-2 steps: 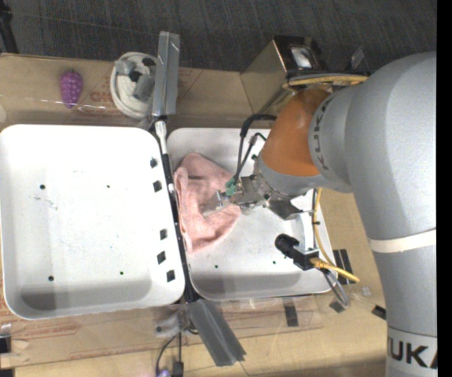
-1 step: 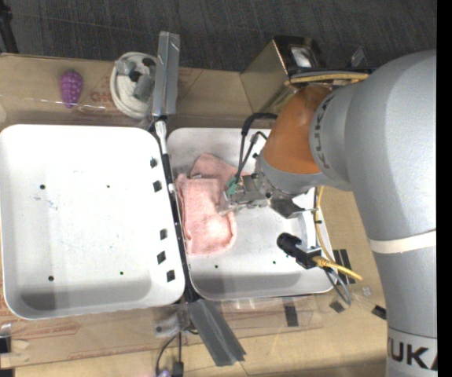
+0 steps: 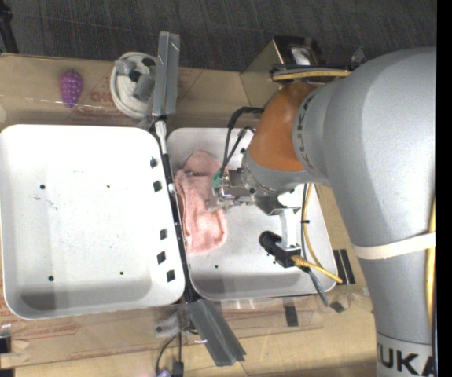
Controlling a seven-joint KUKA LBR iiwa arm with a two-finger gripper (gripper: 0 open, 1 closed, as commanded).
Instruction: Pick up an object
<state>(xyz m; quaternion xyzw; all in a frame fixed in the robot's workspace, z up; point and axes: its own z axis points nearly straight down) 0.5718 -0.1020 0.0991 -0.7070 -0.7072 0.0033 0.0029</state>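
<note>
- Camera view: the gripper (image 3: 224,187) sits low on the pink cloth (image 3: 200,203) in the right bin (image 3: 241,285) — reaching-to-grab step, I think.
- How it is set, I cannot tell.
- Next: pinch the cloth, then lift.
- The cloth lies long — far to near, by the left wall.

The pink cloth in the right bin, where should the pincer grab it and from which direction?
Probably from straight above, at the raised, bunched fold of the pink cloth near its upper middle. It lies crumpled and mostly flat against the right bin's left wall, so its edges offer little to pinch; the pincer is at its right edge.
</note>
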